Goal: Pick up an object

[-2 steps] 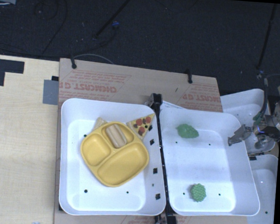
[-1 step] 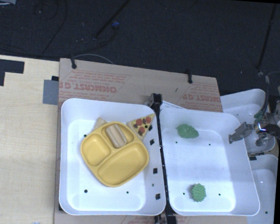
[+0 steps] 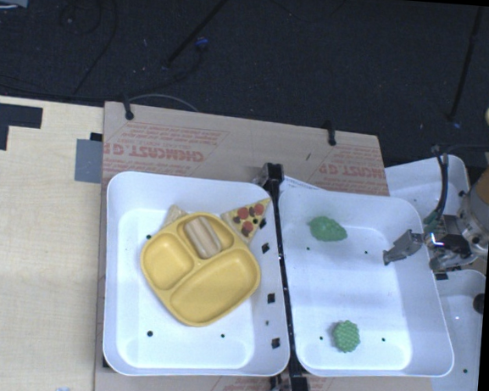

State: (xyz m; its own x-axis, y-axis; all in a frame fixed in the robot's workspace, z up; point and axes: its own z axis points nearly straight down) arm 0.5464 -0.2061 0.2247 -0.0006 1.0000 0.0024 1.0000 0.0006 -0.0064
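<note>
- The two shallow white plastic bins sit side by side on a sheet of printed brown cardboard (image 3: 231, 151), which lies on the pale wood-grain table (image 3: 28, 240); a black clip strip (image 3: 277, 270) runs between them.
- The left bin (image 3: 124, 308) holds a glossy yellow plastic divided plate (image 3: 207, 285) with rounded corners and three compartments, lying flat and turned at a slant.
- A tan ridged, bread-like toy piece (image 3: 200, 234) lies in the plate's upper compartment, its long axis running from upper left to lower right.
- A pale wedge-shaped toy pizza slice with red dots (image 3: 248, 217) touches the plate's upper right edge, its narrow end towards the plate as far as can be told.
- The right bin (image 3: 347, 284) holds two green toys: a smooth, lumpy leaf-like one (image 3: 327, 229) near the far wall, its long axis roughly left to right, and a round, bumpy one (image 3: 346, 335) near the front wall.
- The arm's gripper (image 3: 403, 247) is over the right bin's right rim, its grey metal fingers (image 3: 397, 251) pointing left into the bin.
- Nothing lies between the fingers; how far they are parted cannot be told from this slant.
- The leaf-like toy lies left of the fingers, apart from them; the bumpy one lies well below and left.
</note>
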